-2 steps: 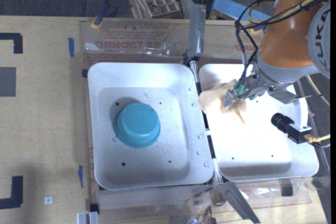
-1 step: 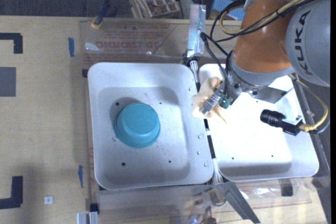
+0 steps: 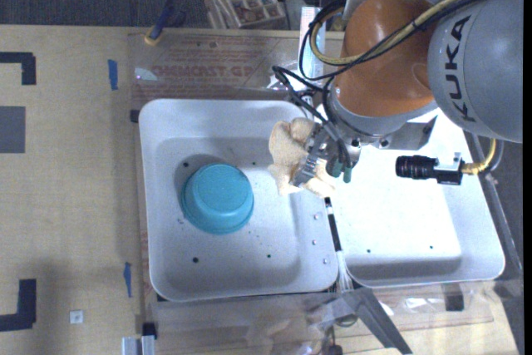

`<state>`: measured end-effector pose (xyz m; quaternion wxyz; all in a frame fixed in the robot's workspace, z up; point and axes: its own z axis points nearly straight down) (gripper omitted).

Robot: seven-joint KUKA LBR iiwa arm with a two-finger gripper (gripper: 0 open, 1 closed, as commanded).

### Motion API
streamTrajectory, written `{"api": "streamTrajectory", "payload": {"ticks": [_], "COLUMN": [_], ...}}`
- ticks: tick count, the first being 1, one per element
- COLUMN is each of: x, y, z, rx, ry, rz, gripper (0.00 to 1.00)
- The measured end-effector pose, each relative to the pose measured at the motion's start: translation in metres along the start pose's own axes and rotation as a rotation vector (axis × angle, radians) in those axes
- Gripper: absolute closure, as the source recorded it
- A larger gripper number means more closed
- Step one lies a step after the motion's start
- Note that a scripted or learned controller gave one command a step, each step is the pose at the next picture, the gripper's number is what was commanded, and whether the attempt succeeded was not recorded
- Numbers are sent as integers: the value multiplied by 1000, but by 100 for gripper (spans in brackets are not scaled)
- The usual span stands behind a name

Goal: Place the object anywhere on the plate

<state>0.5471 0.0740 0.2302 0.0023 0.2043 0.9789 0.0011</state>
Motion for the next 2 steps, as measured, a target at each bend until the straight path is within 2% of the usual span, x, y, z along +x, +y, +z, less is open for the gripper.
{"api": "streamTrajectory", "payload": {"ticks": [1, 2], "x": [15, 15], "y": [48, 48], "z": [2, 2], "rx": [-2, -2], "ry": [-1, -2], "rz": [-397, -397], "gripper": [100, 0]}}
